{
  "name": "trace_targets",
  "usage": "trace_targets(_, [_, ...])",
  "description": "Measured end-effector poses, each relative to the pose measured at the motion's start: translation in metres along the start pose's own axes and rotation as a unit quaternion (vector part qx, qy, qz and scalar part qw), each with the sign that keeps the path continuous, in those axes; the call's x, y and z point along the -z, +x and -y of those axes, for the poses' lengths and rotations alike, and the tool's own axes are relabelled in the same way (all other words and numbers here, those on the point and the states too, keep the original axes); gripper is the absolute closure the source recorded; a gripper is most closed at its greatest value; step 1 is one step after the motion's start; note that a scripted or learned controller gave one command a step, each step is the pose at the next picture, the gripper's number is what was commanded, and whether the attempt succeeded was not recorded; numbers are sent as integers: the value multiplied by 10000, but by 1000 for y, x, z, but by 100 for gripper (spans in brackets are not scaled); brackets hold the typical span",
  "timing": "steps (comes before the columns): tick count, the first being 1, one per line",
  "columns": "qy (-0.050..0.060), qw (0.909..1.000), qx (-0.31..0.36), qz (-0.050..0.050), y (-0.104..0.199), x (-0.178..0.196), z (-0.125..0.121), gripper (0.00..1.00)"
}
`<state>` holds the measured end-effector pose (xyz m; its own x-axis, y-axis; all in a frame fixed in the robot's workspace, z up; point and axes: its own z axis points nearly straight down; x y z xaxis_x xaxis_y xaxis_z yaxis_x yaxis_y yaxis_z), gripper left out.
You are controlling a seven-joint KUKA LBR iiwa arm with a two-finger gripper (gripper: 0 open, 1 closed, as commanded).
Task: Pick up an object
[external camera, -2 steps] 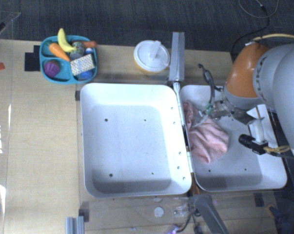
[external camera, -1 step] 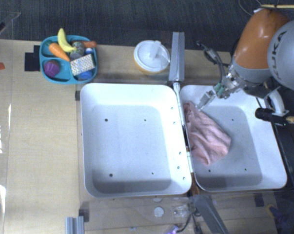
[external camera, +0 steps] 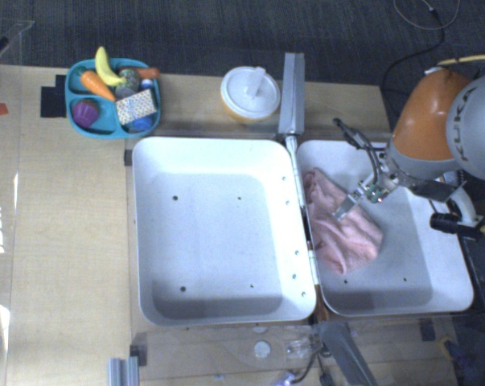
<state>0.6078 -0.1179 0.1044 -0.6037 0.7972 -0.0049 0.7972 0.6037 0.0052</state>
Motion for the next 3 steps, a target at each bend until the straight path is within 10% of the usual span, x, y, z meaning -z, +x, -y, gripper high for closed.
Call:
trace_targets(2, [-36,9980,624,31,7,-12,-24,0])
trace_targets(3, [-75,9979,642,61,7,2,-28,100])
